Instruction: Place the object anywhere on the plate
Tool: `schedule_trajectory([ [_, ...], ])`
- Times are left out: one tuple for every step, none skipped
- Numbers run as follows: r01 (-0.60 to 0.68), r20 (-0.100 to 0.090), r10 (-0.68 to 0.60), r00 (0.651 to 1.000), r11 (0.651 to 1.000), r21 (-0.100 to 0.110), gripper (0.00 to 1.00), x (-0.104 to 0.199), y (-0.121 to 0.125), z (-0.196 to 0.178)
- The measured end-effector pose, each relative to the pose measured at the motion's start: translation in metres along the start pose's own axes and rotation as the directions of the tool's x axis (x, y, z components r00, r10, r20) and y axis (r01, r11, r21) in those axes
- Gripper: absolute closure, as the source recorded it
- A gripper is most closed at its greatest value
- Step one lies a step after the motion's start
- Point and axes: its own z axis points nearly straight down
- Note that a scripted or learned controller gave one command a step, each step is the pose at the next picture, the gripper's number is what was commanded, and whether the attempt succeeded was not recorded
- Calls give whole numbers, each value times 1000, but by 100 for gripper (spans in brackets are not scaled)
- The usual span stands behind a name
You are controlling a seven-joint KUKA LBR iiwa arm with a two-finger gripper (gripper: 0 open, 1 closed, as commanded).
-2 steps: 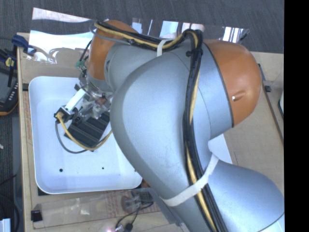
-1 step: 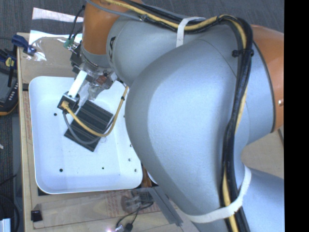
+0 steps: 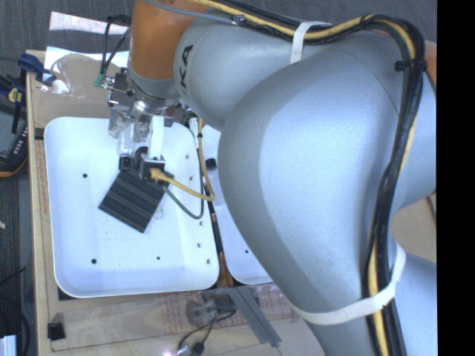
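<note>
Gripper [image 3: 137,148] low over left bin [image 3: 74,258], upper left of frame; grip state hidden, cannot tell. Dark ribbed object [image 3: 132,201] flat on bin floor, just below gripper, touching or apart unclear.

Partial black letters "KA" on grey arm [image 3: 297,162] near orange band.

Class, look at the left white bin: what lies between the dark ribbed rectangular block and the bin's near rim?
In the camera view, only bare white floor of the left white bin, with a few small dark holes, lies between the dark ribbed rectangular block and the near rim.
</note>
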Motion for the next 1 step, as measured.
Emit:
schedule_trajectory([
  [0,0,0,1000,1000,0,0,0,0,0],
])
